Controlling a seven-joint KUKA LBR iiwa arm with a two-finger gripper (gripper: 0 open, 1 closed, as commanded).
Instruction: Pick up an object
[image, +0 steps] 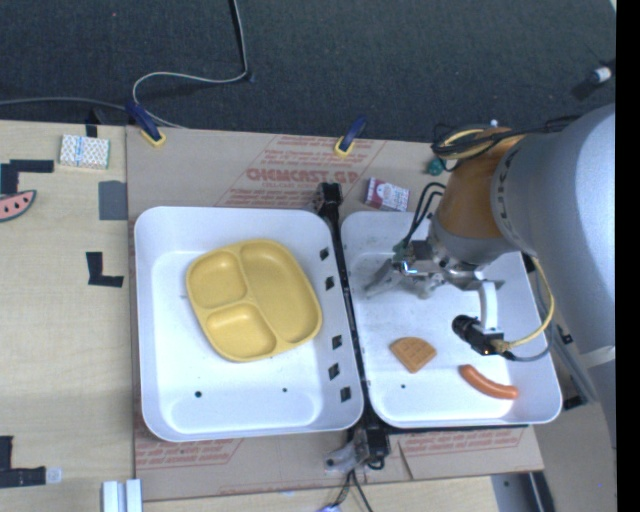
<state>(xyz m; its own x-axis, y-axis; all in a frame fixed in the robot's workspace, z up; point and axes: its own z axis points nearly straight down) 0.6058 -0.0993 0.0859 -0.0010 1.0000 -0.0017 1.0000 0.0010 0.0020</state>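
In the right bin (540, 400) lie a tan, biscuit-like piece (412, 352) near the middle front and an orange sausage (488, 382) at the front right. My gripper (385, 276) hangs low over the upper left part of that bin, pointing left toward the divider, and sits above and behind the biscuit piece. Nothing can be seen in its grasp. A yellow three-compartment plate (255, 298) rests in the left bin (160, 400).
The bins meet at a black-clamped divider (336, 300). A small red and white packet (385, 194) lies on the cardboard behind the right bin. Yellow clips (350, 140) and a cable (190, 78) are at the back. The arm's grey body (570, 210) covers the right bin's right side.
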